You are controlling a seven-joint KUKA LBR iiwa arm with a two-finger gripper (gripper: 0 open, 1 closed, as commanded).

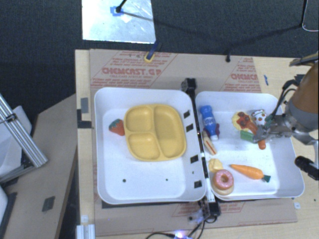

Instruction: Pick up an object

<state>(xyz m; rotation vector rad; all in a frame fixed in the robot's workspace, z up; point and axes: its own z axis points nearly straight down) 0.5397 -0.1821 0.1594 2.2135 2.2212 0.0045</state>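
The bench (124,66) carries two white bins: the left bin (107,183) holds a yellow divided plate (152,132) and a strawberry (117,127). In the right bin (289,176), the end effector (262,133) sits low among small toys (247,123); whether it grips anything, I cannot tell. Nearby lie a carrot (246,171), doughnut (223,180) and blue bottle (208,121).

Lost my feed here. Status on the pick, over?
Gripper low in right bin, among the toy cluster; grip unconfirmed. Carrot and donut lying apart, untouched. Yellow plate in left bin.
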